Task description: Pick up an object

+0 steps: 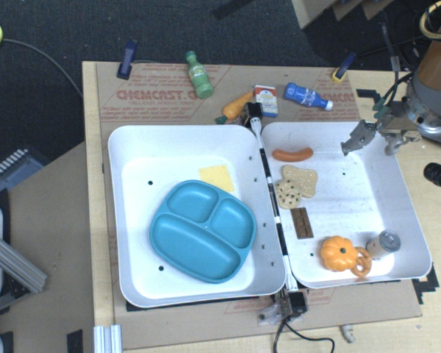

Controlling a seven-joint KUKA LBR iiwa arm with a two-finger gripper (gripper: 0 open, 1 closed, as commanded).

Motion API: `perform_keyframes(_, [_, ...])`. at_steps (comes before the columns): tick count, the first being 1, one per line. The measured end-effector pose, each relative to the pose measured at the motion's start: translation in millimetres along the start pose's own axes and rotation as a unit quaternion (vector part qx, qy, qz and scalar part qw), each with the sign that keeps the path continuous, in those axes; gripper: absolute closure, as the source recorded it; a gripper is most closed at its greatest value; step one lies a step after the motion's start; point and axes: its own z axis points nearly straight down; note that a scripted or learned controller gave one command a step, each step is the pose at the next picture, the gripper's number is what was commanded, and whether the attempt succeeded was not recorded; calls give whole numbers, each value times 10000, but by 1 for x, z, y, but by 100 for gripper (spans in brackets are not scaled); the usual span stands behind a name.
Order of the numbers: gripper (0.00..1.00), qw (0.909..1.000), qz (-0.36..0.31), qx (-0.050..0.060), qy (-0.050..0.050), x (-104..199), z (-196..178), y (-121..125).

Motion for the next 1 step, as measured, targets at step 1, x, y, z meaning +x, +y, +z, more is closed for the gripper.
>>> perform_keyframes(1, [0,10000,-5,-18,6,60,152,39])
